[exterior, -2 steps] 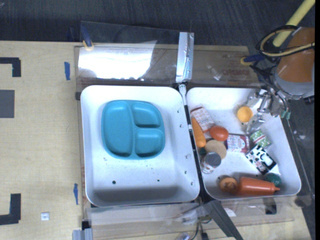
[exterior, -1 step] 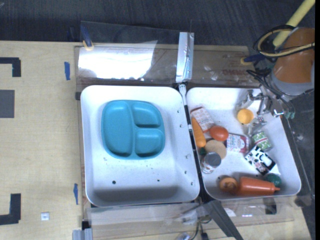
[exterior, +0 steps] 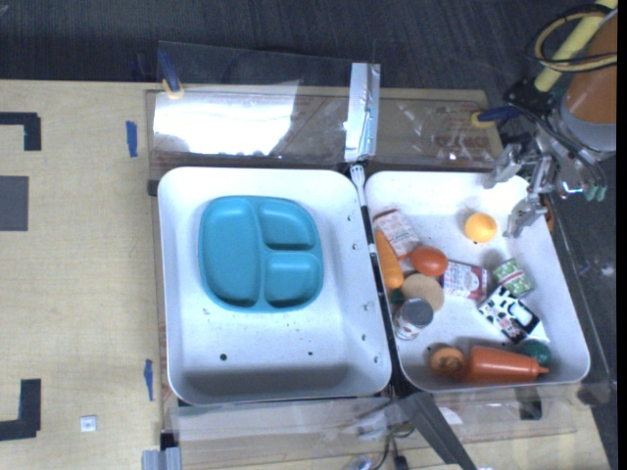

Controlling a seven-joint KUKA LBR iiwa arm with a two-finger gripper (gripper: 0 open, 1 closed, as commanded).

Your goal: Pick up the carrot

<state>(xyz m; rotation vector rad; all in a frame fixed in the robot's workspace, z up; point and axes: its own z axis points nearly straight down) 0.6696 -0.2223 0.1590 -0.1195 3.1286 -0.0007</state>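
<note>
Carrot (exterior: 388, 258) ungrasped against right bin's (exterior: 573, 326) left wall; pincer (exterior: 524, 204) empty, parted, near far-right corner. Pickup outstanding.

A pale wooden bench (exterior: 78, 292) fills the left and lower part of the view, marked with black angular outlines and a grey square near its left edge, plus short strips of blue tape (exterior: 131, 137). Beyond its far edge lies dark carpet-like floor (exterior: 294, 8). Clear plastic sheeting (exterior: 235, 116) stands behind the bins, catching a bright white glare of overhead light. A silvery metal strip (exterior: 362, 111) runs upright through the sheeting
</note>
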